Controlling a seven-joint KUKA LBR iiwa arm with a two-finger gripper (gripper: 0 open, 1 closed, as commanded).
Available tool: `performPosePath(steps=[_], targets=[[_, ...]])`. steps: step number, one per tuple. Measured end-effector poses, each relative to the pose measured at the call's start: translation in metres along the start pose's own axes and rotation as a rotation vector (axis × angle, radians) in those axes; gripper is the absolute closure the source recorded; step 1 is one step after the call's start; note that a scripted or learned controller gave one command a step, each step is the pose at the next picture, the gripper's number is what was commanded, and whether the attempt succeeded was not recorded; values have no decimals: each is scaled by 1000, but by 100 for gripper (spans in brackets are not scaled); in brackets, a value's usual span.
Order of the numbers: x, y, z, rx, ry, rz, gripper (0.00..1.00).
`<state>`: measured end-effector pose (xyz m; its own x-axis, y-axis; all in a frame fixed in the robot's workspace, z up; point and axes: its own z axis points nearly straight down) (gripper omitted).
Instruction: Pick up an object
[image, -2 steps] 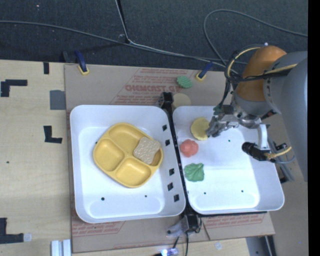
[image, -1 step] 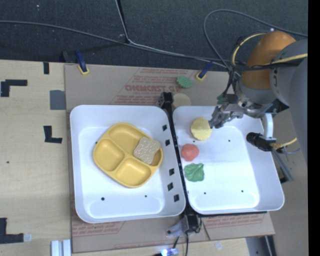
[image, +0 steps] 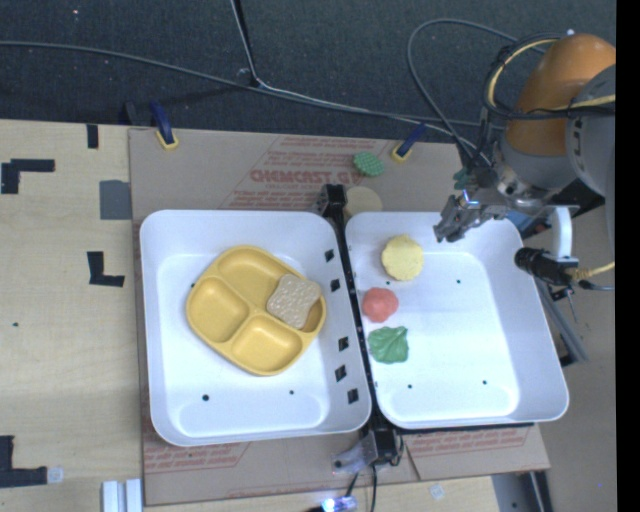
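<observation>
In the right bin (image: 500, 400) three small things lie near its left wall: a pale yellow round piece (image: 402, 257), a red round piece (image: 380, 303) below it, and a green leafy piece (image: 388, 344) lowest. My gripper (image: 455, 222) hangs over the bin's upper edge, to the right of the yellow piece and apart from it, with nothing seen between its fingers. In the left bin (image: 180, 400) a yellow divided plate (image: 230, 310) carries a tan cracker (image: 293, 300).
A small green object (image: 367, 162) and a pale disc (image: 364, 196) lie on the cardboard behind the bins. Black clips (image: 332, 200) join the bins along the middle. Cables cross the dark back area. The arm's orange band (image: 560, 80) is at the upper right.
</observation>
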<state>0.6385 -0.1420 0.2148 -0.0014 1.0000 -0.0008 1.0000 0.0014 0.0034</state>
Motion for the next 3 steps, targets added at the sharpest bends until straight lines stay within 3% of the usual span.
performPosePath(steps=[1, 3], targets=[[0, 1, -46, -1, 0, 0, 100], [100, -39, -23, 6, 1, -3, 100]])
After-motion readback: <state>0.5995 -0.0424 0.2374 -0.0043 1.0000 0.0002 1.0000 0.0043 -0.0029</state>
